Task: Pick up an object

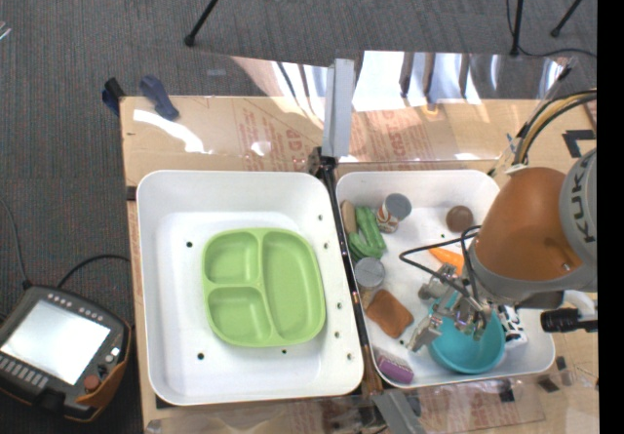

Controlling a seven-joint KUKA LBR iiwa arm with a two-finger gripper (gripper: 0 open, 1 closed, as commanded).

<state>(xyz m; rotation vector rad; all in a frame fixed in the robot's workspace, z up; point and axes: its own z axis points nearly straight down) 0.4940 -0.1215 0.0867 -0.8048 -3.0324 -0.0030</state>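
Observation:
My gripper (441, 317) hangs low in the right bin (507, 186), at the left rim of a teal bowl (470, 348) near the bin's front. A brown flat block (389, 313) lies just left of the gripper. An orange carrot-like piece (448, 256) lies just behind it. Further back are a grey round can (370, 272), a green leafy toy (367, 232), a small grey cup (396, 208) and a brown ball (459, 218). A purple piece (394, 365) lies at the bin's front left. The view shows nothing between the gripper's tips.
The left bin (161, 227) holds a green divided plate (263, 286). The orange wrist band and grey arm (531, 232) cover the right bin's right side. A black-and-white item (514, 333) sits by the bowl. A tablet (54, 344) lies on the floor at left.

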